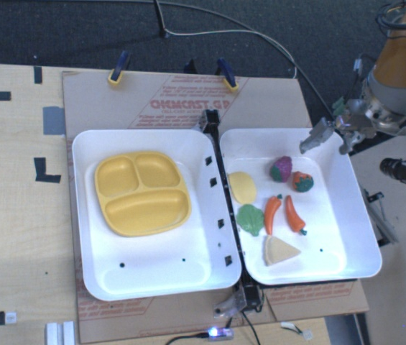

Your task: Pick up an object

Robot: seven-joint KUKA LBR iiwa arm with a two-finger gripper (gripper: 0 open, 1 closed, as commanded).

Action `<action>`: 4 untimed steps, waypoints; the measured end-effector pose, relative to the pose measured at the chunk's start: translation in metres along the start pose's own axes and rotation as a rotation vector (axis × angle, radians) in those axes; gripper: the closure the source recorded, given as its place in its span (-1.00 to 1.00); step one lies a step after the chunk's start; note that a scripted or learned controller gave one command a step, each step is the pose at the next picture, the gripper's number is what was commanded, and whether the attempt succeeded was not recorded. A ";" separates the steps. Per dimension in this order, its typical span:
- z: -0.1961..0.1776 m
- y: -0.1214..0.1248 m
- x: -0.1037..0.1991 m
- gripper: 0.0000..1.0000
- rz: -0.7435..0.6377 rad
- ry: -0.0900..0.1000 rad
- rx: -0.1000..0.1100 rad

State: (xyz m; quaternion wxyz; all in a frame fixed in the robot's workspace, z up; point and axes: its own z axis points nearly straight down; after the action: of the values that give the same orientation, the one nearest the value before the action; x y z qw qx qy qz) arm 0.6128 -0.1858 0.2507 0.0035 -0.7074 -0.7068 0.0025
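Observation:
The right bin (pixel 346 192) holds several toy foods: a purple piece (pixel 282 168), a red piece with a green top (pixel 302 182), a yellow piece (pixel 243 187), a green leafy piece (pixel 250 218), an orange carrot (pixel 271 214), a red-orange chilli (pixel 294 215) and a cream wedge (pixel 280 251). My gripper (pixel 330 146) hangs over the bin's upper right corner, above and right of the purple piece. It is open, with nothing between its fingers.
The left bin (pixel 88 264) carries a yellow divided tray (pixel 142 192). Black clips run down the seam between the bins (pixel 220 192). Two blue-yellow clamps (pixel 118 69) hold the cardboard at the back. A cable (pixel 260 38) crosses the dark floor behind.

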 end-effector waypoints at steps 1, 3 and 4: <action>-0.005 0.001 0.000 -1.00 -0.001 -0.001 -0.008; 0.095 0.008 0.007 -1.00 -0.002 0.000 -0.003; 0.157 0.005 0.012 -1.00 -0.002 0.000 -0.003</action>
State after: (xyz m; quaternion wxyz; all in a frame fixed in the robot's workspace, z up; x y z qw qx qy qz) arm 0.6167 -0.1736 0.0940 0.0022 -0.7068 -0.7074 0.0014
